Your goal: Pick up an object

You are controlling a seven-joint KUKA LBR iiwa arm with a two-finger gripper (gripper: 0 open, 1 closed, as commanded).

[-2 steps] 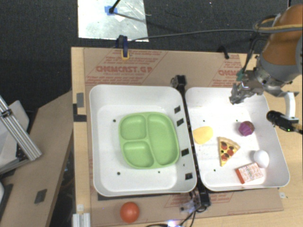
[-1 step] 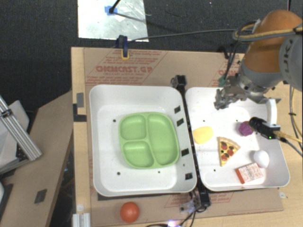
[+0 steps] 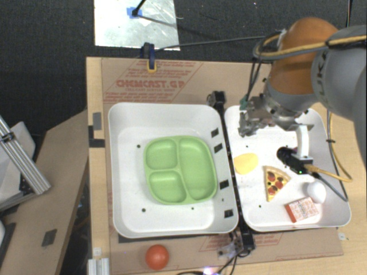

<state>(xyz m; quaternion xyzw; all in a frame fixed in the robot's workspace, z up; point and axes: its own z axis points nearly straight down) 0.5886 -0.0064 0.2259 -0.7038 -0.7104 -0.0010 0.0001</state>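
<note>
The nearest candidate for picking is the yellow piece, lying flat near the left wall of the right bin. Just beside it is a pizza slice, and farther toward the near corner sit an egg and a red carton. The end effector hangs over the bin's far left corner, short of the yellow piece and with nothing visibly in it; from here I cannot tell whether it is released or clenched. My worry is that the yellow piece looks thin and flat, so a descent could slide off it or pin it against the floor, and a slight miss toward the wall could catch the rim. The egg would likely roll away if nudged. The left bin holds a green tray, and a red ball rests outside on the surface. The brown sheet behind the bins reads "CHEMCAST GP" in red; the carton's print is too small to read.
</note>
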